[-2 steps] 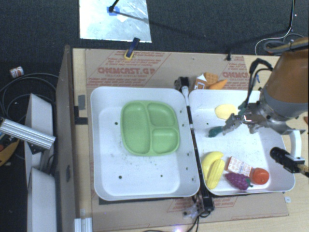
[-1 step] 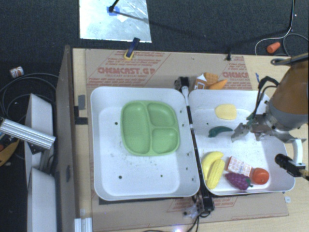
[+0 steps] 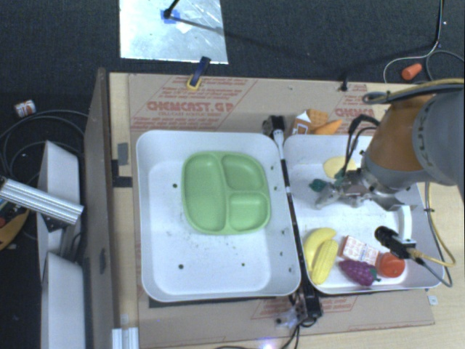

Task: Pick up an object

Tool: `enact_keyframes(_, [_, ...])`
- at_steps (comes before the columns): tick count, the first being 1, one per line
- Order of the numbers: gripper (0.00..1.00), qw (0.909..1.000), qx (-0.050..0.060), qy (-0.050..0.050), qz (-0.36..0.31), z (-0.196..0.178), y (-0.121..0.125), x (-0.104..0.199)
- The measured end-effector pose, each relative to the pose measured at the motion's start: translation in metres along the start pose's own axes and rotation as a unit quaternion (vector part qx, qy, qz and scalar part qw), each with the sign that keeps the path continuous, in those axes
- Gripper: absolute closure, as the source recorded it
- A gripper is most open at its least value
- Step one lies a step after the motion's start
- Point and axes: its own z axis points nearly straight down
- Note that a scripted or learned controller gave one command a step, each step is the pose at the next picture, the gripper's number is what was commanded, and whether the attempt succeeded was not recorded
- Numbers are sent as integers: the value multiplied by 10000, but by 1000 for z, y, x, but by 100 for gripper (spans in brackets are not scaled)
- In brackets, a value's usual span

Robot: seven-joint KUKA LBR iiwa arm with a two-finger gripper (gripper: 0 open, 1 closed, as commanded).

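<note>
My gripper (image 3: 325, 193) hangs low over the upper left part of the right bin (image 3: 417, 285), reaching in from the right. A small teal piece (image 3: 317, 185) sits right at its tip; whether it is held is unclear. A pale yellow object (image 3: 334, 167) lies just behind the gripper. Along the bin's front lie a yellow banana (image 3: 317, 243), a yellow corn-like piece (image 3: 325, 261), a red and white box (image 3: 358, 250), purple grapes (image 3: 358, 272) and a red tomato (image 3: 391, 266).
The left bin (image 3: 163, 264) holds a green divided plate (image 3: 224, 193). An orange carrot-like item (image 3: 327, 127) rests by the right bin's back edge on the cardboard. The grey arm (image 3: 429, 140) covers the right bin's far right part.
</note>
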Motion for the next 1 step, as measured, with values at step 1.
enact_keyframes(1, [0,10000,-15,-10,-2,-6,85,17])
